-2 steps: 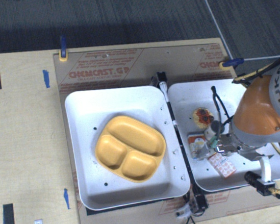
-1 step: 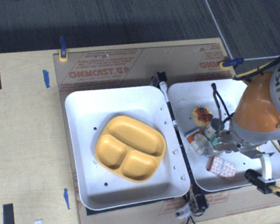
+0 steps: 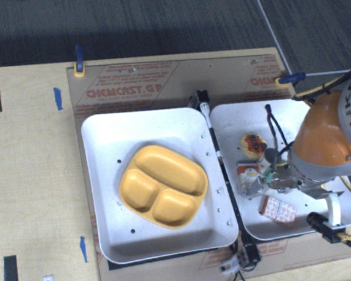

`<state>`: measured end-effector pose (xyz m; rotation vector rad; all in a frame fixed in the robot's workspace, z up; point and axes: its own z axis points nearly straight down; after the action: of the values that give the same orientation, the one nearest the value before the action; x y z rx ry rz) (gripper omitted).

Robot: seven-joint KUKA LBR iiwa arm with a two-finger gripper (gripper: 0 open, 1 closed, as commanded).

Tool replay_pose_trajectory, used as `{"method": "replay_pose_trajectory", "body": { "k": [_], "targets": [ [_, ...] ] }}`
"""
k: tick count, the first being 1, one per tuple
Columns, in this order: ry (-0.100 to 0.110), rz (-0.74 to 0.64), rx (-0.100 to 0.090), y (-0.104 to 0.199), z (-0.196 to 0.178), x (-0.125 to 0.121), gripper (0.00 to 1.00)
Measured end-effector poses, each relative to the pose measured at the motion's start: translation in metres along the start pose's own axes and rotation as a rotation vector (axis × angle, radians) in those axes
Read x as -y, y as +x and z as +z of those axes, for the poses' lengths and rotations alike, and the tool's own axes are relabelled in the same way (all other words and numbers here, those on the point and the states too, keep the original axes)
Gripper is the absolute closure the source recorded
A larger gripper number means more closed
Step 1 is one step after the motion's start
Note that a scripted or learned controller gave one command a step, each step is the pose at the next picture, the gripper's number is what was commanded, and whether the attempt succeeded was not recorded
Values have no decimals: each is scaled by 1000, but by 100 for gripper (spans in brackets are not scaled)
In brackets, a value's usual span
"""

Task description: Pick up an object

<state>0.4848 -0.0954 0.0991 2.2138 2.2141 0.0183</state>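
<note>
Even, fairly bright overhead light washes the white bins [image 3: 105, 174] almost featureless, with soft glare on the yellow tray [image 3: 162, 185]. Shadows are faint and short. The small items by the arm [image 3: 329, 134] look soft and grainy.

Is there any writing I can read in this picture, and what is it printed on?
"CHEMCAST GP", in red on the brown sheet under the bins, is only roughly legible.
More red print at that sheet's far right corner: too small to read.
Letters on the arm: cut off at the edge.
Print on the small packets in the right bin: blurred.
</note>
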Motion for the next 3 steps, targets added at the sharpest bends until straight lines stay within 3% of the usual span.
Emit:
{"method": "replay_pose_trajectory", "body": {
  "k": [1, 2, 3],
  "targets": [
    [13, 1, 0, 2, 13, 5, 0],
    [7, 2, 3, 1, 2, 3, 100],
    [7, 2, 3, 1, 2, 3, 0]
  ]
}}
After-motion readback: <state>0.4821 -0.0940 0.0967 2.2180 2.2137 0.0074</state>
